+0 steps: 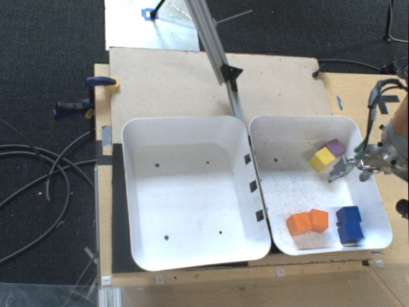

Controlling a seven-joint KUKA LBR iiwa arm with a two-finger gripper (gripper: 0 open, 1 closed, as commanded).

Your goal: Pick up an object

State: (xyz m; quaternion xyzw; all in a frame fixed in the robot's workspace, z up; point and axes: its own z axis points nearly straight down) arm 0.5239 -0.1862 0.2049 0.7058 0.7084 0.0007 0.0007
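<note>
The gripper (340, 169) hung low in the right bin (281, 133); its opening could not be judged. The yellow block (322, 159) lay just left of it, touching a purple block (334, 148).

I work in a robotics lab: a plywood bench (192, 82) on dark carpet (45, 43), loose black cables (38, 171) at nine o'clock, clamps (102, 82) at ten, an aluminium camera strut (208, 31) at twelve.
</note>
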